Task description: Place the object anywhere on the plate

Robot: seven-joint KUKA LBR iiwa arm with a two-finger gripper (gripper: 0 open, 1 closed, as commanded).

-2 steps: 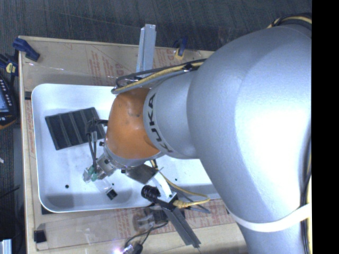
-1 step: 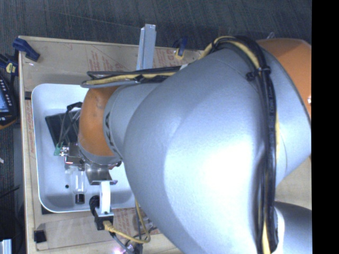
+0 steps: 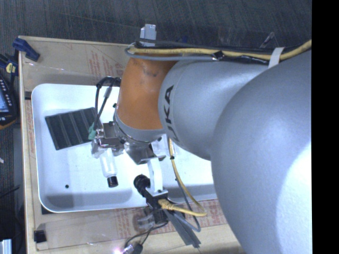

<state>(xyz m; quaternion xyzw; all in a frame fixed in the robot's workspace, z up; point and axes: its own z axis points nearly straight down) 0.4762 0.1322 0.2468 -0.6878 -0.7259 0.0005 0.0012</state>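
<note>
A dark grey ribbed rectangular plate (image 3: pixel 69 127) lies flat in the upper left part of the left white bin (image 3: pixel 45 192). My gripper (image 3: pixel 110 172) hangs over the middle of this bin, just right of and below the plate's near corner, pointing down at the bin floor. The grey arm with its orange band (image 3: pixel 140 97) hides the space behind the gripper. I cannot make out any object held at the gripper's tip. A tiny dark speck (image 3: pixel 67 186) sits on the bin floor toward the front left.
The arm's bulk covers the right bin and most of the bench. A yellow cable (image 3: pixel 183 208) and black connectors (image 3: pixel 142 184) hang near the bin's front edge. Blue clamps (image 3: pixel 24 47) sit at the bench's far left corner.
</note>
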